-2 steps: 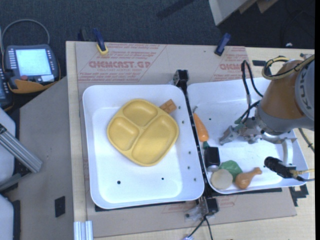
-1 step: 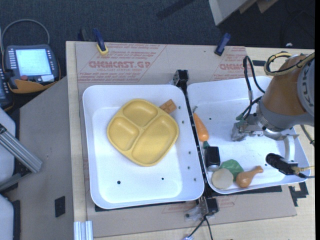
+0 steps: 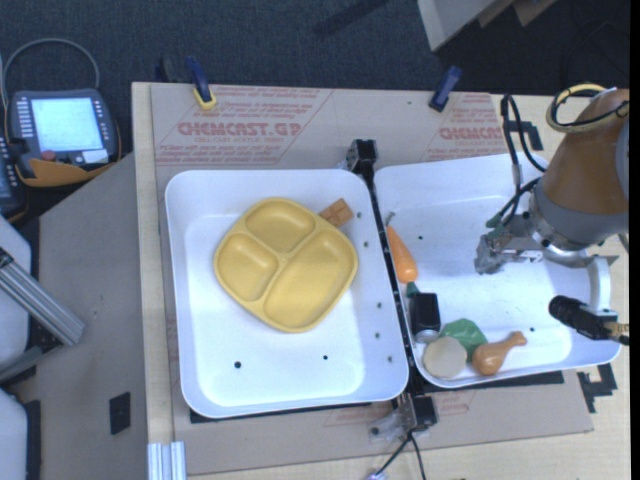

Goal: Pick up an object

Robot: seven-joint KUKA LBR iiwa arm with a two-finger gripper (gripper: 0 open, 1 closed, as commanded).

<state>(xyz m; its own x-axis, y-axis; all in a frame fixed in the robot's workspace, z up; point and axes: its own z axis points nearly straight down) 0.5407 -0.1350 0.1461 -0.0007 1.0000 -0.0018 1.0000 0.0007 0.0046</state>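
Note:
The right bin [image 3: 470, 193] holds several small items along its left and front sides. An orange carrot [image 3: 402, 255] lies by the left wall, with a black block [image 3: 426, 313] just below it. Near the front edge sit a pale round piece [image 3: 445, 357], a green piece [image 3: 466, 333] and a tan drumstick [image 3: 497, 352]. My gripper [image 3: 492, 256] hangs over the middle right of this bin, above bare floor, apart from all of the items. Nothing is visibly held in it.
The left bin [image 3: 200, 348] carries a yellow divided plate [image 3: 286, 264] with a small brown piece [image 3: 336, 212] at its far right corner. A black divider strip [image 3: 385, 268] runs between the bins. The grey and orange arm [image 3: 590, 183] covers the right bin's far right.

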